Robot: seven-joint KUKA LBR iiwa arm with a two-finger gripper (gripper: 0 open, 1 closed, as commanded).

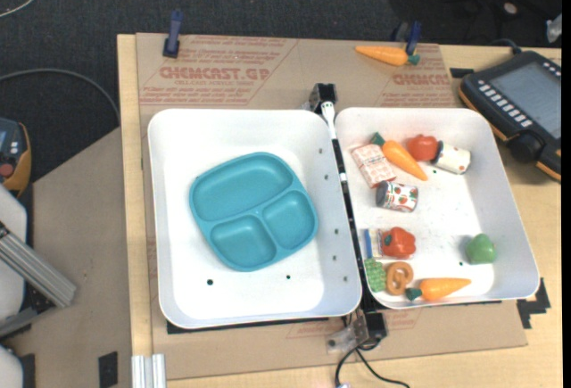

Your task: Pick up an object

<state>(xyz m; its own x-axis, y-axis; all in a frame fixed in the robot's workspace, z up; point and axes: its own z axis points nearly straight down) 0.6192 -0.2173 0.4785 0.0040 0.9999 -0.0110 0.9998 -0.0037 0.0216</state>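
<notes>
The right bin (500, 199) holds several toy foods. A carrot (403, 160) lies beside a red tomato (424, 147) and a white cylinder (452, 161) near the back. A pink carton (372, 165) and a small can (397, 195) sit left of centre. Lower down are a red pepper (398, 242), a green fruit (481, 249), a pretzel (398, 275) and a second carrot (440, 288). The left bin (169, 199) holds a teal divided plate (252, 210).
Another toy carrot (382, 55) lies on the cardboard behind the bins, near a blue clamp (412, 38). A second blue clamp (171, 34) is at the back left. A black pendant (522, 101) rests on the right side of the bench.
</notes>
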